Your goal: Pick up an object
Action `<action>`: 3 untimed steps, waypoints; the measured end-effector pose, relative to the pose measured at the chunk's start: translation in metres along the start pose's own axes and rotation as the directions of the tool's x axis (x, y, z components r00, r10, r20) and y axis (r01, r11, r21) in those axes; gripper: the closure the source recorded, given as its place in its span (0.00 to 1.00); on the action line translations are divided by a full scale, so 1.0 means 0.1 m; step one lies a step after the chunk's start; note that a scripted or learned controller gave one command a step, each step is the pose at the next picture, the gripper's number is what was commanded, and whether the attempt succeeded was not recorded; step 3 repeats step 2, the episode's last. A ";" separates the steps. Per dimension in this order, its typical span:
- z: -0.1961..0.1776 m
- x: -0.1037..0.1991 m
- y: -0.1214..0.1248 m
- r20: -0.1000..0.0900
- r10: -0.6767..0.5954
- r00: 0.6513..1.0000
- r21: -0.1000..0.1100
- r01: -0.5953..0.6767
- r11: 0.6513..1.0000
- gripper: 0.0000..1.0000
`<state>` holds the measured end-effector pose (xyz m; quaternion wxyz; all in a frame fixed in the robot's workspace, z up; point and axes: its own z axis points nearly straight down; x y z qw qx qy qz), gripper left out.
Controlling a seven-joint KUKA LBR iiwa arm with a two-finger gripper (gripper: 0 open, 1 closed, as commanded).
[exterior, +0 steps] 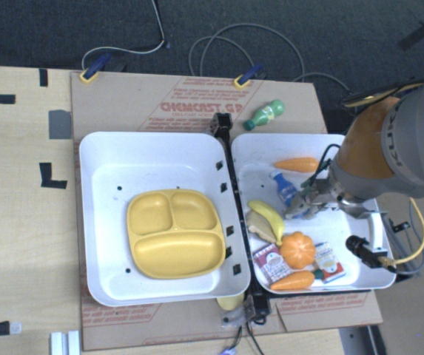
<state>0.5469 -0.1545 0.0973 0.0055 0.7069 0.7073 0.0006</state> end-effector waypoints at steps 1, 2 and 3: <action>-0.93 0.75 0.14 -0.009 -0.009 1.000 0.000 0.009 1.000 1.00; -1.11 1.15 0.28 -0.008 -0.006 1.000 0.008 0.006 1.000 1.00; -1.11 1.15 0.28 -0.008 -0.006 1.000 0.008 0.006 1.000 1.00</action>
